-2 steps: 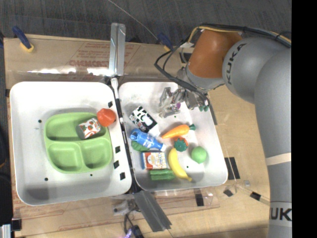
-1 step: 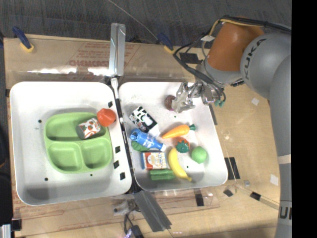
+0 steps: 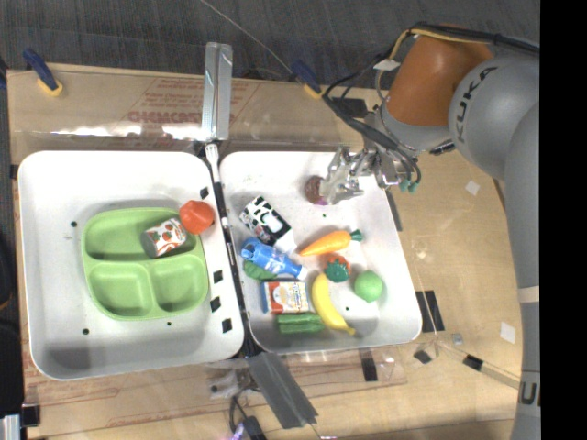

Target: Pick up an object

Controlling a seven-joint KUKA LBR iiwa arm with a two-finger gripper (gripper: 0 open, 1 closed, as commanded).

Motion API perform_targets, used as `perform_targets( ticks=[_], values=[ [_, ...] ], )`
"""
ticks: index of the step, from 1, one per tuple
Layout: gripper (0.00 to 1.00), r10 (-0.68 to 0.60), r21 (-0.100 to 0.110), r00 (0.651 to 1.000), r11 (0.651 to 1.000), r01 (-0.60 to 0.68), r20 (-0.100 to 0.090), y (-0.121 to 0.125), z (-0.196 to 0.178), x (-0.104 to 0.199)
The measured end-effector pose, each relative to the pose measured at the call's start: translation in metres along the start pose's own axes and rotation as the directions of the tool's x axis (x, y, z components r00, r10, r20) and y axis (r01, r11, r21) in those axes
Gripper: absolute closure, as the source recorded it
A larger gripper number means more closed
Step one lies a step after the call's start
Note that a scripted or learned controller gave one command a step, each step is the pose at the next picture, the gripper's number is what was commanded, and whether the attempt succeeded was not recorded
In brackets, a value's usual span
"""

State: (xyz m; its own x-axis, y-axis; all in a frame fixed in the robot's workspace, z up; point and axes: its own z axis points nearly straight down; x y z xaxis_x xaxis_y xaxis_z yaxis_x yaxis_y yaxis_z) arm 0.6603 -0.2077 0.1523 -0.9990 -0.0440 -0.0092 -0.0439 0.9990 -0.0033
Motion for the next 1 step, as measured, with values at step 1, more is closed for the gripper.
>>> perform_targets(
  ticks=[1],
  values=[
    [1.0, -0.005, 0.002, 1.0, 1.0, 0.004, 0.006, 0.0009, -0.0117, -0.002]
  ],
)
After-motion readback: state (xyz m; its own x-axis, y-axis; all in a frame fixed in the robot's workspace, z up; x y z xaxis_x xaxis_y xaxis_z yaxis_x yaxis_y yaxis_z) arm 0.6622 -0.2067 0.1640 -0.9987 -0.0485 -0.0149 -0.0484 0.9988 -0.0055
